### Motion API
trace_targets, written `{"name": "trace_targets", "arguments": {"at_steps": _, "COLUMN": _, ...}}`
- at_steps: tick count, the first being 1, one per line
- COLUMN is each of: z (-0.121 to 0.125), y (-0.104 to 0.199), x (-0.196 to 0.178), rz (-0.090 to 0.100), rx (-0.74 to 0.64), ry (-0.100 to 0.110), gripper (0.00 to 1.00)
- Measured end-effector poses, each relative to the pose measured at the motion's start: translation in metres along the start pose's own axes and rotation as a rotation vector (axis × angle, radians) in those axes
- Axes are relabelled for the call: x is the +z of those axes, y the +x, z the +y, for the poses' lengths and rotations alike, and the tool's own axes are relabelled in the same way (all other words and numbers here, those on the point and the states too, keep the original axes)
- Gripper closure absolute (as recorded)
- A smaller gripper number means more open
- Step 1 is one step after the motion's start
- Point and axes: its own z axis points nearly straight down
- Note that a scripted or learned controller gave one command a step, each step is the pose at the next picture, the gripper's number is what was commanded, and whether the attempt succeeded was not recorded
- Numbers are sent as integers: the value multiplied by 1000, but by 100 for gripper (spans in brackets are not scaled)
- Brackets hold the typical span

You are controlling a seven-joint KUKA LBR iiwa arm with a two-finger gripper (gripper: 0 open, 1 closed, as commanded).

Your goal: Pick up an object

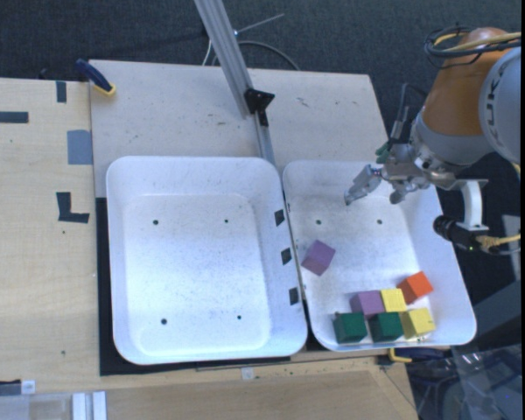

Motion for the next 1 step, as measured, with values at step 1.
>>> {"name": "trace_targets", "arguments": {"at_steps": 1, "z": -68, "y": 51, "x": 19, "rz": 3, "rx": -1, "ry": 7, "gripper": 0}}
